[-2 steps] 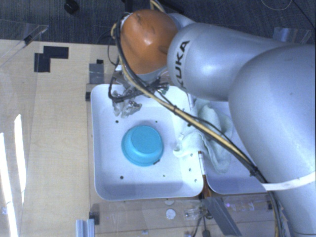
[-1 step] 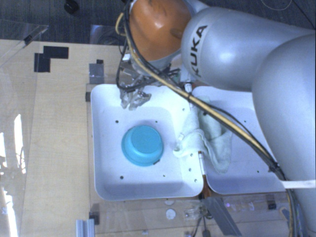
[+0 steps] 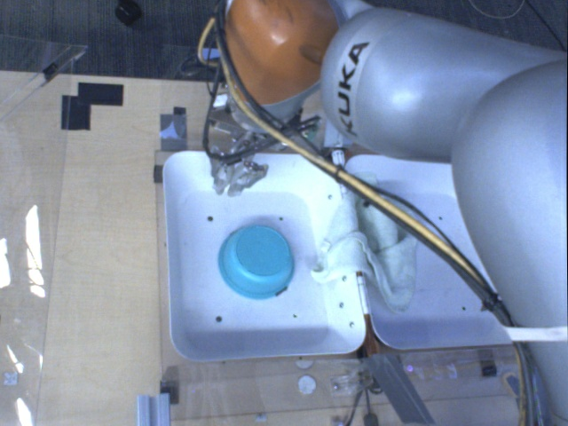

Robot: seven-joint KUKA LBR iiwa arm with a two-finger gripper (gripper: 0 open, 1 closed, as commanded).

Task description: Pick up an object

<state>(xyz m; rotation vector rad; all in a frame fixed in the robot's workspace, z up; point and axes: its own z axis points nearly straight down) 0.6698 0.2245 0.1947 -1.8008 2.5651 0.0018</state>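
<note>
Nothing had been lifted yet, as far as the view showed; the whole pick remained to be done.

Nearest the camera's lower edge, the left bin (image 3: 191, 335) held a blue bowl (image 3: 256, 261), sitting mouth-up near its centre and untouched. At about three o'clock from the bowl, a pale cloth (image 3: 373, 247) lay draped over the wall between the left bin and the right bin (image 3: 444, 327), partly in each.

Farther back, at about eleven o'clock from the bowl, the gripper (image 3: 238, 174) hung over the left bin's far corner, well apart from both objects. Its fingers looked slightly apart with nothing between them, though they were blurred.
</note>
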